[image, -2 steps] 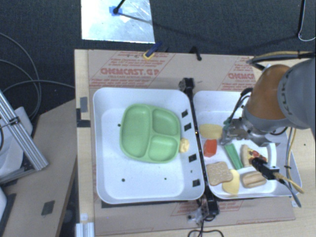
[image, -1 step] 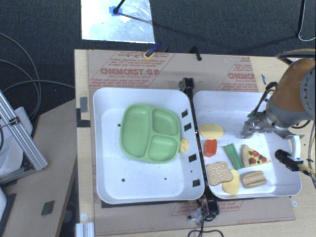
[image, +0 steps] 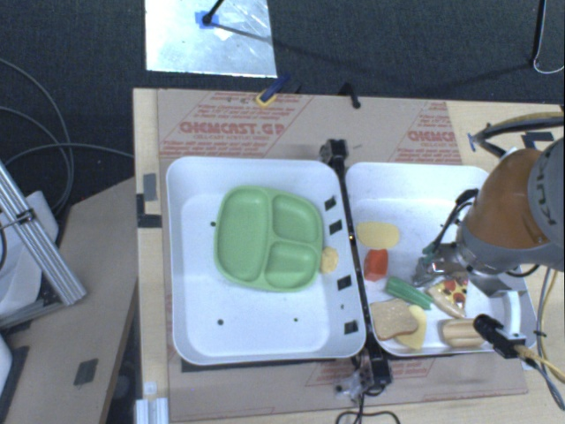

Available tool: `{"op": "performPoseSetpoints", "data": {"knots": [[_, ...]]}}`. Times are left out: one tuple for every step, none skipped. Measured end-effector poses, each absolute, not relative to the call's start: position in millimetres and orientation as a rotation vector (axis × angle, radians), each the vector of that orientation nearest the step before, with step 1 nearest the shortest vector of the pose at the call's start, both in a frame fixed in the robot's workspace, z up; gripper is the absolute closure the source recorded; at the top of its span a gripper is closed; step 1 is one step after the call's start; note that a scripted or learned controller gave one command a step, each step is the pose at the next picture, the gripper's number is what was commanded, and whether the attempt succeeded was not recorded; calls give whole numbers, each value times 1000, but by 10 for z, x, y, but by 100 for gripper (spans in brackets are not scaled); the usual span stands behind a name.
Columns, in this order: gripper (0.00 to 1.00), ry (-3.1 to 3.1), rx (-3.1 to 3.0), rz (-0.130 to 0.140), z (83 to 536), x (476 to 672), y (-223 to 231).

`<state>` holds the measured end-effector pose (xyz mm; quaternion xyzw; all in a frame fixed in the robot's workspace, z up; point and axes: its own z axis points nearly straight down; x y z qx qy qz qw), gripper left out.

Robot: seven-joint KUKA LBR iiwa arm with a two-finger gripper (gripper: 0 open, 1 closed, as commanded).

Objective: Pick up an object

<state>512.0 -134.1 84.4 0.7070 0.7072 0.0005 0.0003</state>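
The cardboard [image: 229, 122] under the bins read "CHEMCAST GP". The gripper [image: 439, 268] hung over the right bin [image: 415, 184], near a pizza slice [image: 452, 295] by its front edge; its grip could not be judged.

Grey arm [image: 552, 193] with orange band, black cable.

Right bin [image: 415, 179] front crowded with toy food; back floor open.
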Motion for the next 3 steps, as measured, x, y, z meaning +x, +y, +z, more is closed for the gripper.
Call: {"op": "performPoseSetpoints", "data": {"knots": [[100, 2226, 2211, 7, 1425, 5287, -927], [100, 2224, 2221, 0, 1043, 4975, -867], [100, 2229, 2207, 10, 1886, 5016, -218]]}}
